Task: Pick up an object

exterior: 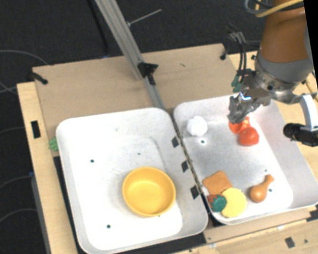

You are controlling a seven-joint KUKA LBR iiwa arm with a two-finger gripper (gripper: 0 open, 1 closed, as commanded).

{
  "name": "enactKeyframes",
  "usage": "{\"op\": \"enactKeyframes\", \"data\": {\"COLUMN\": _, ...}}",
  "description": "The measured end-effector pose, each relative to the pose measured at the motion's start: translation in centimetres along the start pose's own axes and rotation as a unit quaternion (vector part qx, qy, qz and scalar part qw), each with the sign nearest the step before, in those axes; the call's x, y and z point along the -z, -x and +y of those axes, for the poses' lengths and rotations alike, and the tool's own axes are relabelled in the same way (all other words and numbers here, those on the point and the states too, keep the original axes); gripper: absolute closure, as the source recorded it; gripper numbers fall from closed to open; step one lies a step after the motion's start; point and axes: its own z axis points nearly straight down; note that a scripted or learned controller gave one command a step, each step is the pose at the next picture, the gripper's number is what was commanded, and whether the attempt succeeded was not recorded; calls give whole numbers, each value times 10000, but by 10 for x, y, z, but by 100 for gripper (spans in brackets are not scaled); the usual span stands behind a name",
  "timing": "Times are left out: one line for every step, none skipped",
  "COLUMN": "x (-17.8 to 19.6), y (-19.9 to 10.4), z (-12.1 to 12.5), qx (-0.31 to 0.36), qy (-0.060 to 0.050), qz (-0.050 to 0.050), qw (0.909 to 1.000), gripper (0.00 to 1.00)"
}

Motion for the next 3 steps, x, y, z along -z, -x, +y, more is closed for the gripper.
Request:
{"op": "enactKeyframes", "data": {"x": -1, "y": -45, "z": -3, "qx": -4, "qy": -6, "qz": 1, "qw": 10000, "gripper": 100}}
{"op": "enactKeyframes", "data": {"x": 1, "y": -103, "z": 1, "qx": 2, "qy": 0, "qz": 4, "qw": 10000, "gripper": 100}}
{"op": "enactKeyframes", "data": {"x": -20, "y": -155, "z": 6, "qx": -8, "qy": -19, "qz": -5, "qw": 10000, "gripper": 100}}
